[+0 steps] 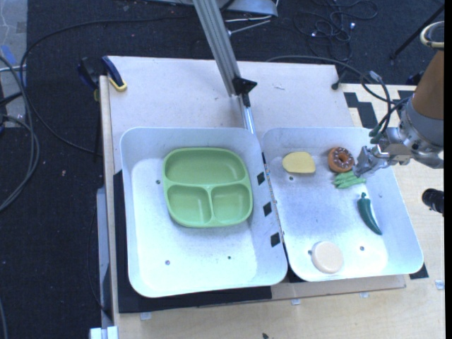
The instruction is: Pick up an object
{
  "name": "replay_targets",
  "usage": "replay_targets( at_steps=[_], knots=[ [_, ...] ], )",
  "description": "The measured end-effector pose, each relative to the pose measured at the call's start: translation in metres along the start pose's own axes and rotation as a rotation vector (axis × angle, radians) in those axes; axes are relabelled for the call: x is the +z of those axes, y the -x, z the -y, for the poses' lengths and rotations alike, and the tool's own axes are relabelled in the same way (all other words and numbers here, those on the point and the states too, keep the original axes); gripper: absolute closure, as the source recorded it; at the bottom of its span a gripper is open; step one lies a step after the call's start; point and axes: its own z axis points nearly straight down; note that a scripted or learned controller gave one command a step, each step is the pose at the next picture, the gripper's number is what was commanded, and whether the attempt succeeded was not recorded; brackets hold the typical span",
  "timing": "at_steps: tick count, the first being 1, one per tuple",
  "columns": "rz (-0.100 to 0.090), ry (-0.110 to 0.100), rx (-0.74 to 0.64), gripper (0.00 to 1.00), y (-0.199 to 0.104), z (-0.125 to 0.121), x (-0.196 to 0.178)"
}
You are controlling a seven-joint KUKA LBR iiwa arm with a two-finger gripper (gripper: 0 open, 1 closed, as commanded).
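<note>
The right bin (pixel 395 210) holds a yellow lump (pixel 299 163), a brown sprinkled donut (pixel 340 159), a light green piece (pixel 349 181), a dark green pepper (pixel 369 214) and a pale round disc (pixel 328 256). My gripper (pixel 369 161) hangs low over the bin's far right part, just right of the donut and above the light green piece. Whether its tips touch either one is unclear from this angle.
The left bin (pixel 141 210) carries a green three-compartment tray (pixel 208 186). A slanted metal pole (pixel 220 41) comes down to the gap between the bins at the back. The arm (pixel 427 111) enters over the right bin's right rim.
</note>
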Motion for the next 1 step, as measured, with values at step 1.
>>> replay_targets(
  at_steps=[1],
  knots=[
    [-0.004,-0.005,-0.005,1.0,-0.059,0.0045,-0.0041]
  ],
)
